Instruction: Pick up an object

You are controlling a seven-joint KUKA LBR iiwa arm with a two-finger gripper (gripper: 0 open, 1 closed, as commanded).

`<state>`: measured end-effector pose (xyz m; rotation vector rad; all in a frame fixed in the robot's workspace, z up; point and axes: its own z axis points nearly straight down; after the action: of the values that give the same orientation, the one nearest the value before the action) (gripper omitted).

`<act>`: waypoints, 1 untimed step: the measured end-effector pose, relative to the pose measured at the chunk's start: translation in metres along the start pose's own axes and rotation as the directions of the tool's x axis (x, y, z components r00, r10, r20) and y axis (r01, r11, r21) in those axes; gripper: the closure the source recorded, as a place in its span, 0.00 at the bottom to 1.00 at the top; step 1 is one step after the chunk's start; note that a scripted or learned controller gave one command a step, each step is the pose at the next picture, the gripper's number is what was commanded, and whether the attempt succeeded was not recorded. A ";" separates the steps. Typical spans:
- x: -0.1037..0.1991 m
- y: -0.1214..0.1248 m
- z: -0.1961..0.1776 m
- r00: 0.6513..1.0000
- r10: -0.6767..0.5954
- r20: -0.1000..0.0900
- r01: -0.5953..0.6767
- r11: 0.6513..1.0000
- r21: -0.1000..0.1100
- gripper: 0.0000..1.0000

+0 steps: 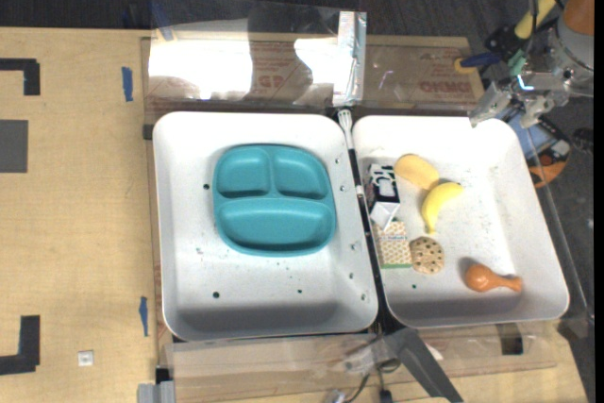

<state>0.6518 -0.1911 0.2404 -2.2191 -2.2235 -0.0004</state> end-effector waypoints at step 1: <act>0.009 -0.025 -0.047 0.999 -0.044 0.003 0.044 0.999 -0.007 0.00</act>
<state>0.6266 -0.1824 0.2879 -2.1746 -2.2768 -0.0060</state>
